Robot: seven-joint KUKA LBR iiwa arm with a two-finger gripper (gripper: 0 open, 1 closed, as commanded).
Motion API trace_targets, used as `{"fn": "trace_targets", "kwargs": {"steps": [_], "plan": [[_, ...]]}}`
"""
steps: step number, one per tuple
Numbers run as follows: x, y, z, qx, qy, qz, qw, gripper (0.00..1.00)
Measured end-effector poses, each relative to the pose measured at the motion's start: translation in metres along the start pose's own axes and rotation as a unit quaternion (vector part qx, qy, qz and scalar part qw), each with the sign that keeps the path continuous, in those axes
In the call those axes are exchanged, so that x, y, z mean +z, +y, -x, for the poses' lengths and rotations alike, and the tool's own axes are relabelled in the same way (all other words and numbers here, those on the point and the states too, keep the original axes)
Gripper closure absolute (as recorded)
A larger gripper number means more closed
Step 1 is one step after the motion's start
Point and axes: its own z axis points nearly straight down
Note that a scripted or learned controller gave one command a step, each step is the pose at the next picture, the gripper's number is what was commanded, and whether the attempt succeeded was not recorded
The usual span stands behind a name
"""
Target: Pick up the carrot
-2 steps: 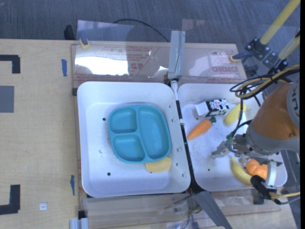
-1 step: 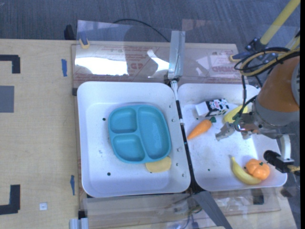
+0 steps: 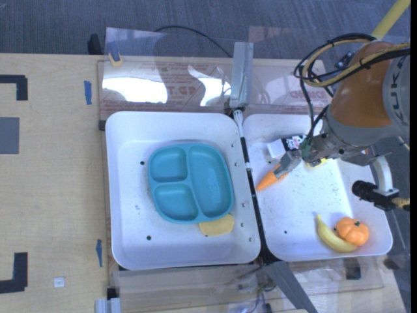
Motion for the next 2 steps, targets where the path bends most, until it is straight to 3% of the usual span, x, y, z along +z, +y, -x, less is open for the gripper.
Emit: {"fn": "trace_targets", "kwargs": {"steps": [1,2], "plan": [[-0.0095,0.0003,0.0010,0.000,-0.001,0.001,1.0000,1.00],[-0.0089,0.0001,0.0009,0.000,-0.001,0.001,1.0000,0.00]]}}
